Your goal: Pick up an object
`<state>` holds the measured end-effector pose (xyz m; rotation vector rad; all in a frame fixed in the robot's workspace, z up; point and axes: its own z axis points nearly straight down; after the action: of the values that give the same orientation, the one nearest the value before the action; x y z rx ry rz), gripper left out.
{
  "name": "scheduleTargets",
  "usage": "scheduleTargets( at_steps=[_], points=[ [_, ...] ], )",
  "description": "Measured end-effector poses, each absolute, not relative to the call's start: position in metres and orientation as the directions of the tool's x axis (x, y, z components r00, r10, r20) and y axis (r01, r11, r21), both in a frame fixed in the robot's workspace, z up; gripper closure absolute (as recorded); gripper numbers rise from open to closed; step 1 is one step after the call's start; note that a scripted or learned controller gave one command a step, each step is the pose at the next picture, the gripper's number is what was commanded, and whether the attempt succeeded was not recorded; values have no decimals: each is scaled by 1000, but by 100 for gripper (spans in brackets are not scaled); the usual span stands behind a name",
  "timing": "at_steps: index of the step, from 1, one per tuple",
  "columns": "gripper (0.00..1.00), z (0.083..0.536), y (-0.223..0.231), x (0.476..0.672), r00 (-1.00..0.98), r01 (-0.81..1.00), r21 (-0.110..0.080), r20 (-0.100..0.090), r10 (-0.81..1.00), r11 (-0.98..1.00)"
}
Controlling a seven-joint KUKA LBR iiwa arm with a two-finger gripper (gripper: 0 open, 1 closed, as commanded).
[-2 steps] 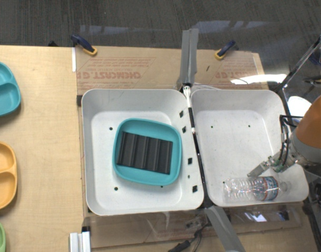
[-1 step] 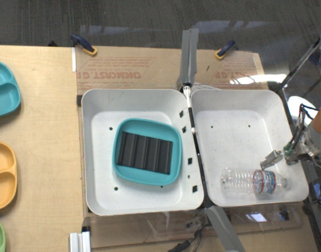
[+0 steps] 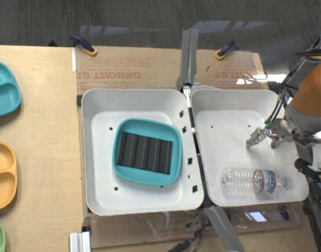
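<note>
A clear plastic water bottle (image 3: 255,181) with a blue and red label lies on its side near the front of the right bin (image 3: 223,114). My gripper (image 3: 264,138) hangs over the right part of that bin, just behind the bottle and apart from it. Its two fingers are spread, one (image 3: 254,140) pointing left, with nothing between them. In the left bin (image 3: 97,140) sits a teal tray (image 3: 147,151) holding a black ribbed insert.
A grey divider post (image 3: 188,62) stands between the bins at the back. Teal (image 3: 2,94), orange (image 3: 1,175) and green plates lie on the wooden bench at far left. Two clamps (image 3: 84,44) pin the cardboard behind the bins.
</note>
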<state>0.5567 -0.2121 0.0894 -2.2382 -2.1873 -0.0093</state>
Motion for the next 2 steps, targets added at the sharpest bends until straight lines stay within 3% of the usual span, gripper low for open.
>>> scheduleTargets(
  at_steps=[1, 2],
  points=[
    [0, 91, -216, 525, -213, 977, -2, 8, 977, 213],
    [0, 90, -213, 477, -340, 940, -3, 3, 940, 340]
  ],
)
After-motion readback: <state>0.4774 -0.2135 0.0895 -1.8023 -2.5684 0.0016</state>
